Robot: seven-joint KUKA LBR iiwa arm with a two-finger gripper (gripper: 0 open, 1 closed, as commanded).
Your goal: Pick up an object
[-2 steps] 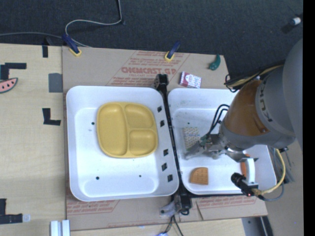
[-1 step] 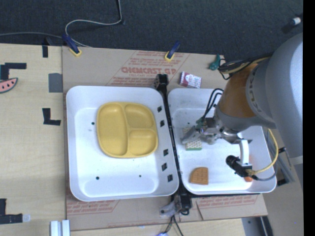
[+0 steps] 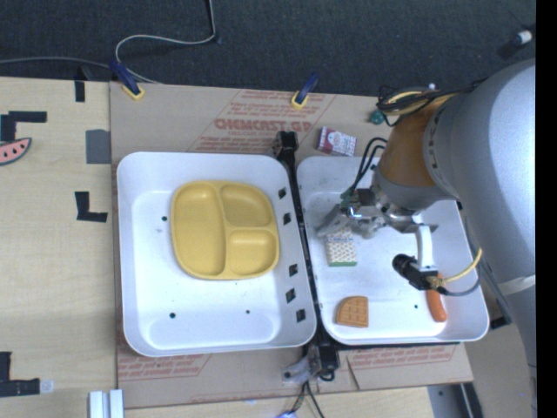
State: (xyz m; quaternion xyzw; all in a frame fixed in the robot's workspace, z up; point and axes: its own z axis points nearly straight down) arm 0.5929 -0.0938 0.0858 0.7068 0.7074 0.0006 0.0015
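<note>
Bins sit side by side on the bench: the left bin holds a yellow divided plate, the right bin the small things. The hand hangs low in the right bin's upper left part, just above a pale green checked sponge (whether it is spread or closed I cannot tell). The sponge lies flat, its long axis running roughly from the bin's far side to its near side. A brown cracker-like square rests near the front wall, and an orange carrot-like piece lies toward the right corner.
</note>
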